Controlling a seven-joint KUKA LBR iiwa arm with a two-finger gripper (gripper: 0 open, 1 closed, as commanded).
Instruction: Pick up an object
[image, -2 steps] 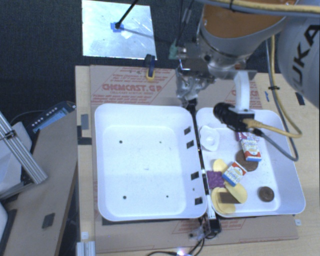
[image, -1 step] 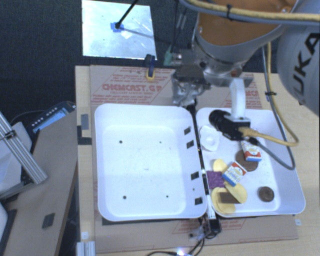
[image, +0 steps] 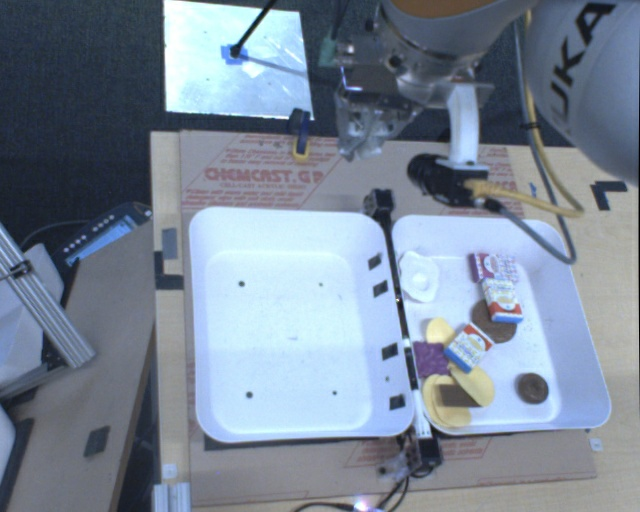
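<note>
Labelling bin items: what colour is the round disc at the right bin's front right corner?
Brown, seen in the camera view: the round disc in the right bin.

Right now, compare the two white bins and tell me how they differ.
The left bin shows a bare white floor with a few small dark dots; the right bin holds a cluster of small items, among them a brown disc and a white cup-like piece. The items crowd the right bin's left and middle. Both are shallow, white, rounded trays set side by side.
</note>
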